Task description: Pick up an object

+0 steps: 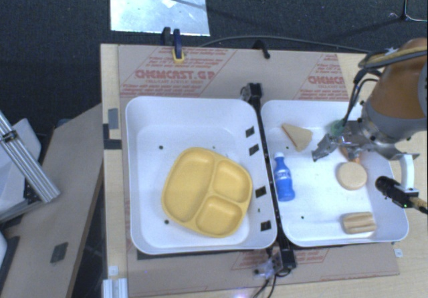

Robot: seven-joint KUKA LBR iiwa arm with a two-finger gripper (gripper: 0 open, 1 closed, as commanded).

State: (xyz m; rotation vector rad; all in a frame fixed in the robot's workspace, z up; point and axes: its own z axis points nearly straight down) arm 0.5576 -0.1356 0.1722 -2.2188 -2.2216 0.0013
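pincer (329,144): you see it low over the right bin, at the far side, reaching in from the right; you cannot tell how it stands or whether it has hold of anything.
right bin (304,233): you have four things in it.
wedge (297,135): tan, far left part, just left of the pincer.
blue bottle (283,177): lying near the bin's left wall.
round disc (352,175): tan, just near-right of the pincer.
bread roll (358,222): near right corner.
left bin (144,123): you see a yellow divided tray (207,191) lying in it.
bench (200,66): carries both bins side by side.
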